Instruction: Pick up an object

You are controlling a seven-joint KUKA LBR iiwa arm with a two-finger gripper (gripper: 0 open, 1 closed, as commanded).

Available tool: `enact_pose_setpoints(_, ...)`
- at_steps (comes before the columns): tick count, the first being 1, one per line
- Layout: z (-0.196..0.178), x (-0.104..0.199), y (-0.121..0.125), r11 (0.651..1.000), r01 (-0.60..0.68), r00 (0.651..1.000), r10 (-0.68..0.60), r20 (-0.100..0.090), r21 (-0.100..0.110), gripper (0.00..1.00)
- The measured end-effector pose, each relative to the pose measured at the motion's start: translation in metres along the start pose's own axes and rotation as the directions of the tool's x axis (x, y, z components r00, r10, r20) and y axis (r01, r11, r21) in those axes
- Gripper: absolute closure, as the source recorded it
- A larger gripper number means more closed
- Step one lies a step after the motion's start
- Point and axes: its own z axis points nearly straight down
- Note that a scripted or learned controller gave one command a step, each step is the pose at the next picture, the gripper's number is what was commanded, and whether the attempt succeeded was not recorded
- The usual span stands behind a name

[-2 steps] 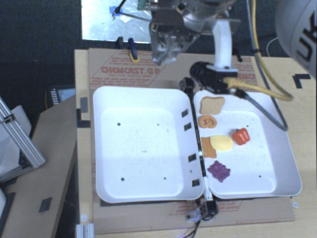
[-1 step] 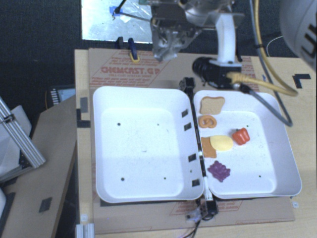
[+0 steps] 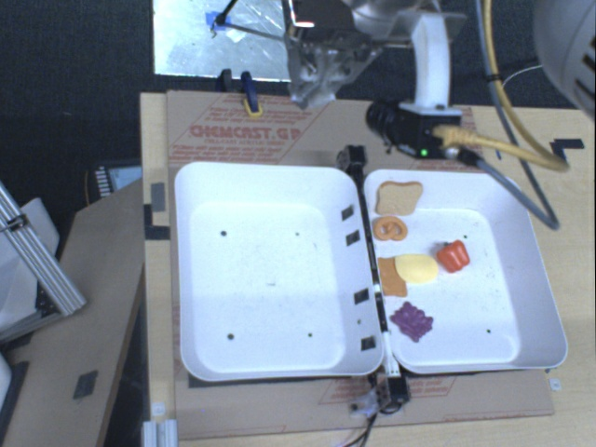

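The gripper (image 3: 312, 87) hangs high over the far edge of the bench, beyond the left bin (image 3: 270, 361); whether it is open or closed cannot be told, and nothing shows in its grasp. In the right bin (image 3: 521, 277) lie toast (image 3: 399, 196), pretzel (image 3: 390, 229), red pepper (image 3: 453, 256), yellow lemon (image 3: 416, 268) and purple grapes (image 3: 413, 321).

red "CHEMCAST" lettering, brown board (image 3: 233, 130)
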Motion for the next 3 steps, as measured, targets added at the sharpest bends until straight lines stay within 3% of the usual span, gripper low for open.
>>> enact_pose_setpoints(3, -0.034, 0.001, 0.000, 1.000, 0.011, 1.000, -0.011, -0.004, -0.006, 1.00)
